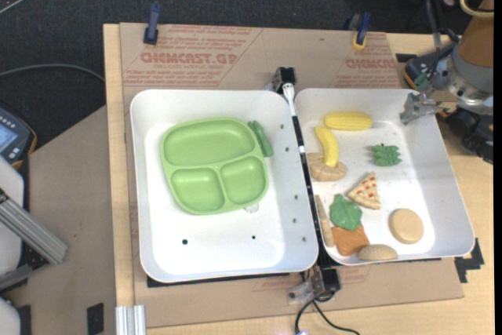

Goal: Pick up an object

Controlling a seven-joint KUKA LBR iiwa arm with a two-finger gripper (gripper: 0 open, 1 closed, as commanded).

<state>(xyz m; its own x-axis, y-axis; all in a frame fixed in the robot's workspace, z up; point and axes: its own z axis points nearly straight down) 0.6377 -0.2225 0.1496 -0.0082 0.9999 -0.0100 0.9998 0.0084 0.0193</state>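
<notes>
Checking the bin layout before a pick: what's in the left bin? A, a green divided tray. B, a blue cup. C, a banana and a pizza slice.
A: the green divided tray lies in the left bin, while the toy foods such as the banana sit in the right bin.

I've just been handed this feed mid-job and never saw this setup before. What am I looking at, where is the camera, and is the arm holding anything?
One fixed camera looks down at a slant on a bench with two white bins. The left bin holds a green divided plate. The right bin holds toy food: corn, a banana, a green leafy piece, a pizza slice, a carrot, a round cookie and a few tan pieces. The robot arm comes in from the right. Its gripper hovers over the right bin's far right corner, with nothing visible between its fingers.
</notes>
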